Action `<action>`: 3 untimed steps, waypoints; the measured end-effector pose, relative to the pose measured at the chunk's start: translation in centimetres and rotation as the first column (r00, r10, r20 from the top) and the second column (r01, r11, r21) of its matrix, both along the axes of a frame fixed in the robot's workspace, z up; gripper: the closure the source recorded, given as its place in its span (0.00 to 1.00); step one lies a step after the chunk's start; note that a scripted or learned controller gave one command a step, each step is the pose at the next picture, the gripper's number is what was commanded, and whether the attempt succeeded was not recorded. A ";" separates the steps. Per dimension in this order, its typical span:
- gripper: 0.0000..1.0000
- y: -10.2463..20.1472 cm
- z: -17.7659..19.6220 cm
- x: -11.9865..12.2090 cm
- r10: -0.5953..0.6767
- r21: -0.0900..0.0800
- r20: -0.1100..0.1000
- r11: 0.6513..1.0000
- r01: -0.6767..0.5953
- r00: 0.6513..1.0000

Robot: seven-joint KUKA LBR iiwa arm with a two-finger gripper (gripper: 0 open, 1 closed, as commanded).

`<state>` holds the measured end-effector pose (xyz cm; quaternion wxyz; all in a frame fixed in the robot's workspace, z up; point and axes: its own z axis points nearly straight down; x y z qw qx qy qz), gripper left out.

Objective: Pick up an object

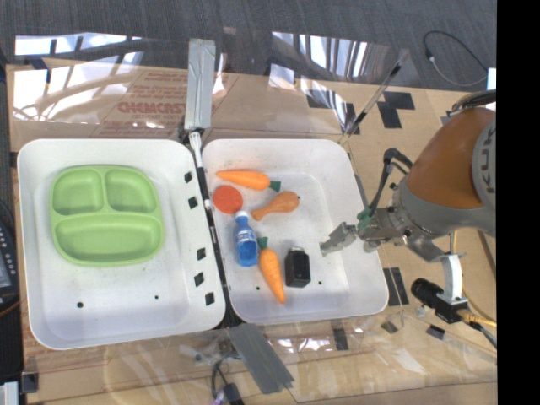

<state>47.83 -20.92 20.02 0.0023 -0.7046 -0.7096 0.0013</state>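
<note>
Dark grey carpet [126, 2] lies beyond a cardboard-covered bench [270, 99] under glare.

A green divided plate [107, 214] lay in the left white bin [51, 310], toward the far-left part of the counter [278, 99]. A strip of grey tape [200, 83] ran along the counter's far edge above the bins' seam.

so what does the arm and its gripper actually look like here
The arm is a rounded grey body with a broad orange band and dark lettering at its right edge. A thin dark cable loops along its wrist. The gripper is a small grey metal assembly with a green spot near its base.
</note>
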 end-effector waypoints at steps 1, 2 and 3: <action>0.00 5.9 -10.9 3.3 0.225 0.000 0.003 0.974 -0.225 0.974; 1.00 5.9 -10.0 3.2 0.228 -0.001 0.001 0.974 -0.228 0.974; 1.00 5.9 -9.1 3.2 0.234 0.000 -0.002 0.972 -0.234 0.972</action>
